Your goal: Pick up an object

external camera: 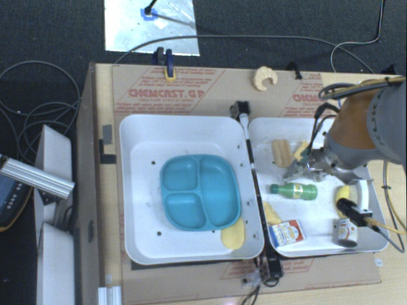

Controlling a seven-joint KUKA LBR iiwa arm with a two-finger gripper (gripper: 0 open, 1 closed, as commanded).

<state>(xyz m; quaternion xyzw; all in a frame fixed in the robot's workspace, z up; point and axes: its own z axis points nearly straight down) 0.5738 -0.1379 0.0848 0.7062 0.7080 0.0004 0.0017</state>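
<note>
In the right bin (299,121), my gripper (300,168) hangs low, just above a green bottle (294,190) that lies on its side. A tan wooden block (280,152) sits immediately left of the gripper. Elsewhere in this bin are a yellow piece (271,213) by the left wall, a red, white and blue carton (285,232) at the front, a yellow ball (343,192) and a small metal can (345,232) at the right. I see nothing held in the gripper.
The left bin (146,138) holds a blue divided plate (200,192) and a flat yellow piece (233,236) at its front right corner. A pale croissant-shaped thing (265,77) lies on the bench behind the bins. The arm (362,122) covers the right bin's far right corner.
</note>
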